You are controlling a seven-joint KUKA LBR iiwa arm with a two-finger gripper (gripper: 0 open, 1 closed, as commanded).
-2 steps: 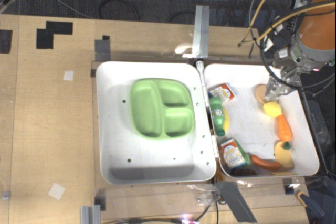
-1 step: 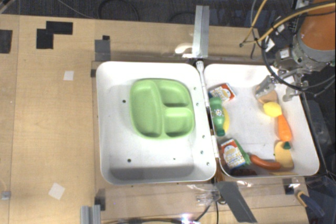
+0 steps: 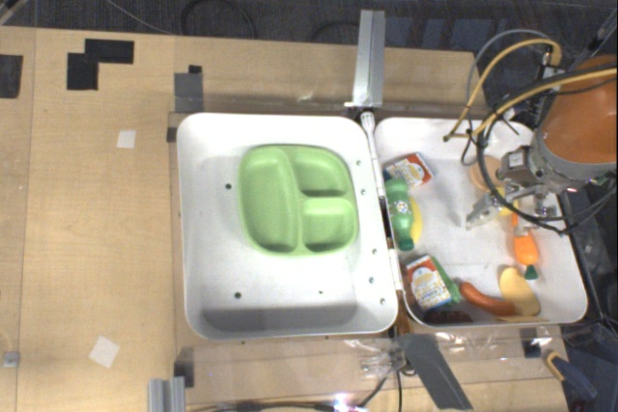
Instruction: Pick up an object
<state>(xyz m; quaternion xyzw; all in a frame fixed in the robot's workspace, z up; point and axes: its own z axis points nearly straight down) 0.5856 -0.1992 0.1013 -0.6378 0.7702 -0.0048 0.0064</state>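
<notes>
2 white bins sit side by side: the left bin (image 3: 208, 304) carries a green divided tray (image 3: 294, 198); over the right bin (image 3: 439, 207) the gripper (image 3: 497, 207) hovers, nothing visibly held, above a carrot (image 3: 525, 251).

The arm (image 3: 579, 125) runs off the right edge; its end effector (image 3: 502, 207) looks blurred.

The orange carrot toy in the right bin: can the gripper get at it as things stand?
Probably yes. The carrot toy lies uncovered in the right bin, just below the gripper, with bare floor to its left. The bin's right wall sits close, which might crowd a descent.
</notes>
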